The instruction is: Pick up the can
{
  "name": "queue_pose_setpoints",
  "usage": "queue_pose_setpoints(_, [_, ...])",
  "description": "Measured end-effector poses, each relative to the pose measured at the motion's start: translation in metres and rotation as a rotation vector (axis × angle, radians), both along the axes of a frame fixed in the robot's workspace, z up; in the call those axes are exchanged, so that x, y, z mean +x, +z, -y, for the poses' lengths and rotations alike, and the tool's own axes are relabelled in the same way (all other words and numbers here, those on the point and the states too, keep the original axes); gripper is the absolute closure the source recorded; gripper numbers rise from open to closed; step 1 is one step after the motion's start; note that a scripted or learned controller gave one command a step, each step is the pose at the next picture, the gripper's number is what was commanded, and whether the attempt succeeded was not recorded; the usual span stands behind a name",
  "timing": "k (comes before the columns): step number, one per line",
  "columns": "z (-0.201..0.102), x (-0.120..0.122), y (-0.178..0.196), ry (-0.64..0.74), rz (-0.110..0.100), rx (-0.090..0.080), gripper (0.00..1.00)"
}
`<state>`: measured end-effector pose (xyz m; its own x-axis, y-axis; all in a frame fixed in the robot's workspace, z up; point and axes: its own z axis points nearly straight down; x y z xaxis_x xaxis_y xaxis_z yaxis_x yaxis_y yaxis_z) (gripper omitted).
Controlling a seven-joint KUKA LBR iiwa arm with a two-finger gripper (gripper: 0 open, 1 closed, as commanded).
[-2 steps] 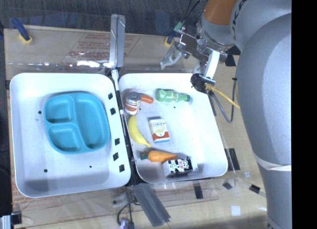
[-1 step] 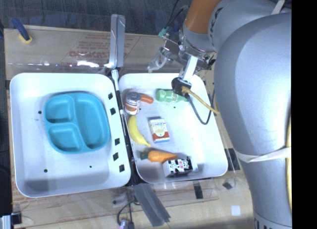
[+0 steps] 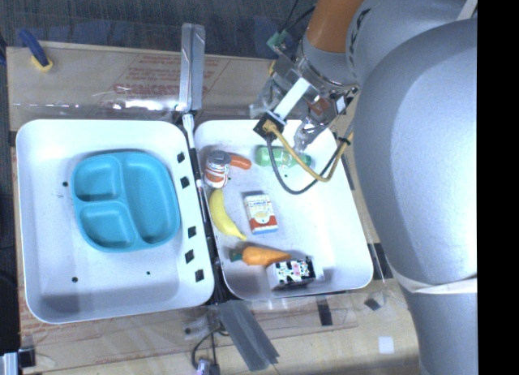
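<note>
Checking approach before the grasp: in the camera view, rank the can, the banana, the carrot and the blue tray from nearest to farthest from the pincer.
Pincer sits at the right bin's far edge.
1. Can, left side of the right bin, by the divider.
2. Banana, just below the can.
3. Carrot, near the bin's bottom edge.
4. Blue tray, in the left bin.

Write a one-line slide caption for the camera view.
Arm's pincer hovers over the right bin's far end, can upright by the left wall, blue tray in the left bin.
</note>
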<state>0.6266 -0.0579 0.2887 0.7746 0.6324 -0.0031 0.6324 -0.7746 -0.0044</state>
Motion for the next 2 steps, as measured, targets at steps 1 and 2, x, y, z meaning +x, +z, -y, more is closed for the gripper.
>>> queue_pose_setpoints(1, [0.025,-0.091,-0.093,0.078,-0.003,0.000,0.00])
queue_pose_setpoints(2, [0.037,-0.140,-0.183,0.177,0.014,-0.002,0.00])
